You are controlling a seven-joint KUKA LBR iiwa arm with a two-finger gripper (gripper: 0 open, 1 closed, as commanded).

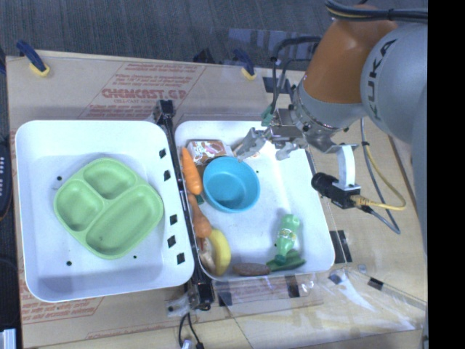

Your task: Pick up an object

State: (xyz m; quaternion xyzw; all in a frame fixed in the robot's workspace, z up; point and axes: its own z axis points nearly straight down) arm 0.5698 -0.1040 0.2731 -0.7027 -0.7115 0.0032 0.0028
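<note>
1. We are looking down at a slant on a bench (pixel 109 93) covered in brown cardboard, which is carrying two shallow white bins side by side.
2. The left bin (pixel 36 267), at the left of the frame, is holding a green divided plate (pixel 109 207) with three sections.
3. The right bin (pixel 316 217), at the centre of the frame, is holding several objects. A blue bowl (pixel 231 184) is sitting upright near its upper middle.
4. An orange carrot (pixel 191 171) is lying along the bin's left wall, just left of the bowl, and a printed packet (pixel 207 150) is lying at the upper left corner.
5. A yellow banana (pixel 220 251) is resting at the lower left corner, with a dark brown piece (pixel 251 270) beside it along the lower wall.
6. A small green bottle (pixel 287 235) is lying toward the lower right of the bin.
7. The grey arm (pixel 385 71) with its orange band is reaching in from the upper right of the frame.
8. The tool (pixel 263 144) is hanging over the upper part of the right bin, just above and right of the bowl. Its fingers (pixel 245 145) are standing apart, and we are seeing nothing between them.
</note>
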